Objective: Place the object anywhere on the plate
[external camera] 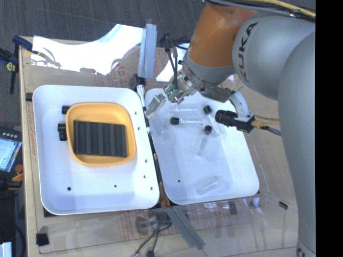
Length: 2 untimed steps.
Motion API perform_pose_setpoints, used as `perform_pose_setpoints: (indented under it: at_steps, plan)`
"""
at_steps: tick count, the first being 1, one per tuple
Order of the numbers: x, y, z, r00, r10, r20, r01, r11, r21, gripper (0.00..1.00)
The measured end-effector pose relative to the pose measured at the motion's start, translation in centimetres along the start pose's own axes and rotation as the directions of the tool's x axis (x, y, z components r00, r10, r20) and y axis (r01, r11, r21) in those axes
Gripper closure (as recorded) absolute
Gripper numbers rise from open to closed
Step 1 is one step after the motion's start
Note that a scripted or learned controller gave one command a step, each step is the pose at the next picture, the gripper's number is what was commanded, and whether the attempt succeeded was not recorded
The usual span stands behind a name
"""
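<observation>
The gripper (155, 105) is hovering over the right bin's (244, 182) upper left corner, its state impossible to tell, while what seem clear tubes (188, 121) are lying just right, and the yellow plate (100, 134) is sitting in the left bin (48, 191).

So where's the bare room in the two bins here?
Left bin: a broad bare strip along its near edge, below the yellow plate. Right bin: its middle is bare between clear tubes. Its far-left corner is crowded by the gripper.

light: bright, even | glare: white sheet (80, 50) at top left — blown out | focus: slightly soft, grainy
</observation>
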<state>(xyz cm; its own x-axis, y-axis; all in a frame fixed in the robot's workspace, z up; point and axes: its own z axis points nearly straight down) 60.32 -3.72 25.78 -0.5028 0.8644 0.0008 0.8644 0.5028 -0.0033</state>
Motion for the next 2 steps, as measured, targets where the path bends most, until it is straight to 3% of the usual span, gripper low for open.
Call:
perform_pose_setpoints:
  at_steps: [1,2]
  plan:
    - [-0.24,2.39,5.31,1.000,-0.020,0.000,0.020,1.000,0.001,0.00]
    - [-0.26,2.39,5.29,1.000,-0.019,0.000,0.019,1.000,0.001,0.00]
